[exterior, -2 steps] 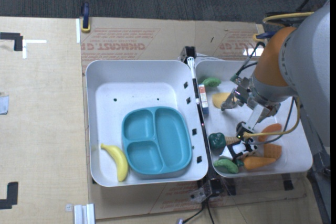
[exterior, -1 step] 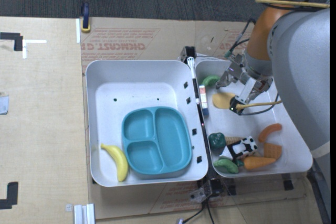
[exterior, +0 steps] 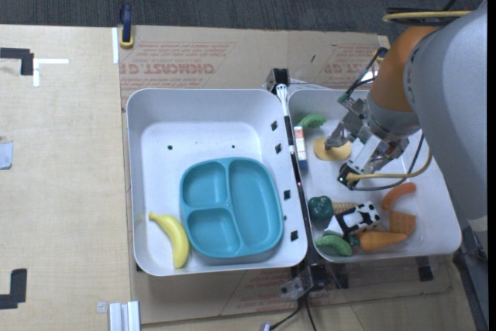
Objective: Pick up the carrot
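Note:
The carrot [exterior: 383, 241] is a long orange piece lying along the front wall of the right bin [exterior: 442, 240], with a green leafy piece [exterior: 333, 245] at its left end. My gripper [exterior: 344, 160] hangs over the middle of that bin, well behind the carrot. It is open, with one fingertip [exterior: 339, 141] by a yellow piece [exterior: 332, 150] and the other [exterior: 347, 177] nearer the front. Nothing is between the fingers.
Around the carrot lie an orange sausage-like piece [exterior: 398, 194], an orange wedge [exterior: 404, 222], a black-and-white cow toy [exterior: 359, 218] and a dark green pepper [exterior: 320, 207]. A light green piece [exterior: 312, 121] lies at the back. The left bin [exterior: 155, 120] holds a blue divided plate [exterior: 231, 208] and a banana [exterior: 174, 237].

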